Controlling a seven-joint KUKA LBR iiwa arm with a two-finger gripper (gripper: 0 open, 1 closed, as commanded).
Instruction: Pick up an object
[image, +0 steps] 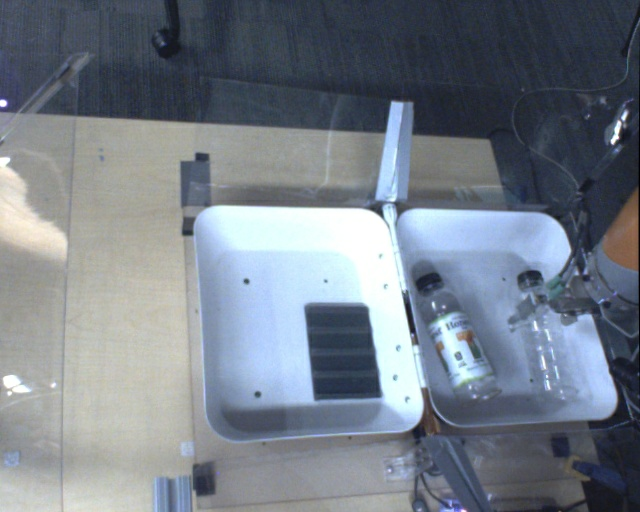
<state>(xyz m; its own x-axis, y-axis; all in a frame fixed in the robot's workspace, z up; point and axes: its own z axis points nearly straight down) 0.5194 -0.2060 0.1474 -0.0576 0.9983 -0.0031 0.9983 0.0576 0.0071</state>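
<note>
Your right bin (480, 225) on the worktop (120, 300) held two bottles: a labelled bottle (456, 342) lying left, a clear bottle (540, 340) right. Your hand (548, 300) hovered at the clear bottle's cap; grip undeterminable. Left bin (250, 250): one black ribbed block (342, 350).

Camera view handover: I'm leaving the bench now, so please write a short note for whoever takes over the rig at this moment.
End effector: at the right side of the right bin, over the neck of the clear unlabelled bottle. Whether it grips anything cannot be told from this view.
Things: the labelled bottle lies on its side in the right bin, black cap toward the far wall. The clear unlabelled bottle lies beside it, nearer the arm. A black ridged block lies flat in the left bin.
Done: nothing visibly lifted; all three rest on the bin floors.
Left: grasp one object and raise it clear.
</note>
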